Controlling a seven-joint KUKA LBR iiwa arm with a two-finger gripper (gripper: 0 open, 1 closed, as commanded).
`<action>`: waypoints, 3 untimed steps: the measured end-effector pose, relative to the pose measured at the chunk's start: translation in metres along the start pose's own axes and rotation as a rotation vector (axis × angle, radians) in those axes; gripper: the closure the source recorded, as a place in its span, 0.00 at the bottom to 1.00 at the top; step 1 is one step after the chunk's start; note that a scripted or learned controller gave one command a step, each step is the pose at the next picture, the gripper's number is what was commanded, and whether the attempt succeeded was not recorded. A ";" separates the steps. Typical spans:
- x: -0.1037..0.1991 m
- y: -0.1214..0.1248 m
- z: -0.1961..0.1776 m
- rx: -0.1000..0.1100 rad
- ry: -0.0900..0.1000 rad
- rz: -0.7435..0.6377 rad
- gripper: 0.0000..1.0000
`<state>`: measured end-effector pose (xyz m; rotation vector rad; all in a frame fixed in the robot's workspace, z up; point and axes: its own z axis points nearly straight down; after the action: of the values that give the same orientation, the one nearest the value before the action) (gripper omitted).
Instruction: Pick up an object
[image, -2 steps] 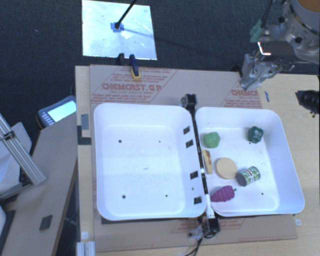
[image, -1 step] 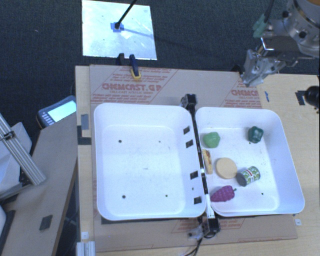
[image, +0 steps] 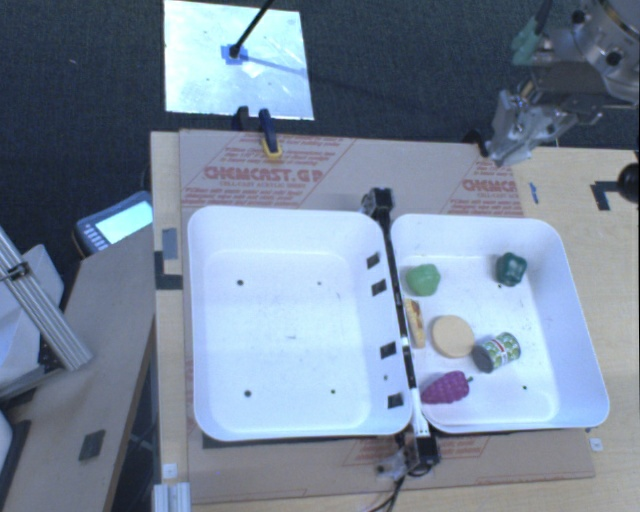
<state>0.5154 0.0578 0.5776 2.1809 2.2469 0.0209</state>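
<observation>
End effector (image: 510, 130) hangs above the right bin's (image: 570, 290) far edge; can't tell its state. I'd drop straight onto the green pepper (image: 511, 268), it sits apart.

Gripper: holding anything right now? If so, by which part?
Nothing visibly held. The gripper hangs above the bench beyond the right bin; the toys lie in that bin, apart from it.
</observation>
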 end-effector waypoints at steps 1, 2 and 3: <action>0.000 0.001 -0.011 -0.002 0.000 -0.005 1.00; 0.000 0.001 -0.022 -0.005 0.001 -0.009 1.00; 0.000 0.001 -0.033 -0.008 0.001 -0.013 1.00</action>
<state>0.5163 0.0576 0.6110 2.1627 2.2577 0.0310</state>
